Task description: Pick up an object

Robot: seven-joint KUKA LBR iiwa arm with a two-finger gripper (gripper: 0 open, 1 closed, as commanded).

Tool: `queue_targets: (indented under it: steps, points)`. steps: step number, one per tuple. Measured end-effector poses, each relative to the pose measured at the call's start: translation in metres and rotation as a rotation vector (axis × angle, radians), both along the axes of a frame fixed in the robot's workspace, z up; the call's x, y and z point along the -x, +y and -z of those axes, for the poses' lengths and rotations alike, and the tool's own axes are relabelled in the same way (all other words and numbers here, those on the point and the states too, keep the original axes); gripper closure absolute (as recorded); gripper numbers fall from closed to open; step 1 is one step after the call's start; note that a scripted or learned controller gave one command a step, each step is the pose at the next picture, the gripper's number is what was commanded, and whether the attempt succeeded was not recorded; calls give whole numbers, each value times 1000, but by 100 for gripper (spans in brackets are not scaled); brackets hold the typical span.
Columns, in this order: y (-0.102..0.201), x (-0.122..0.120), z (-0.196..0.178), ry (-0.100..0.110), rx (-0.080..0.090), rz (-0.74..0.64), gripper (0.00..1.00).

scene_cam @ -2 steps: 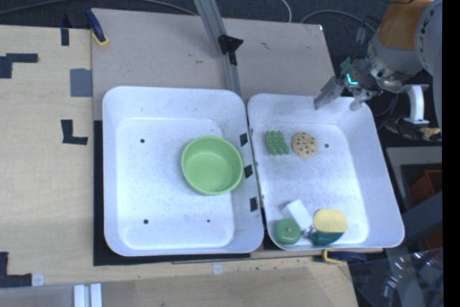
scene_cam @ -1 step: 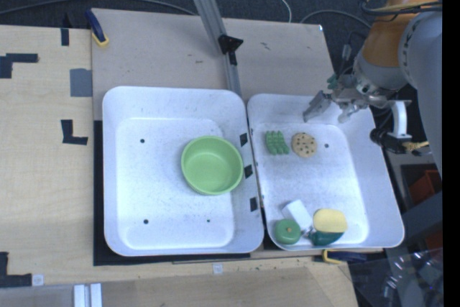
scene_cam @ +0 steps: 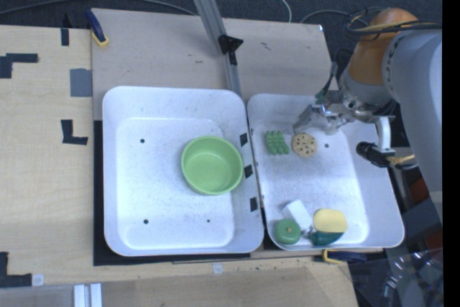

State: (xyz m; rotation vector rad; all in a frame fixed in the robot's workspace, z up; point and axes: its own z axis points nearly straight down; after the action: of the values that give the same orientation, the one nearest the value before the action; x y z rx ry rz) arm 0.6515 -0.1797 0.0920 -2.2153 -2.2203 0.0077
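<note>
Bench with two white bins; right bin (scene_cam: 374,212) holds the cookie (scene_cam: 304,145), far side. My gripper (scene_cam: 310,127) hovers just above it, fingers spread wide, nothing held. Risk, I'd guess: green block (scene_cam: 277,142) just left gets nudged, or the flat cookie slips out.

A round tan cookie (scene_cam: 304,145), apparently flat, lies in the right bin (scene_cam: 374,205).
</note>
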Motion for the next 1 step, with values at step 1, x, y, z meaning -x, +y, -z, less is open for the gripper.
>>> queue_targets:
  steps: [1]
  points:
    - [0, -2, -14, -5, 2, -2, 100]
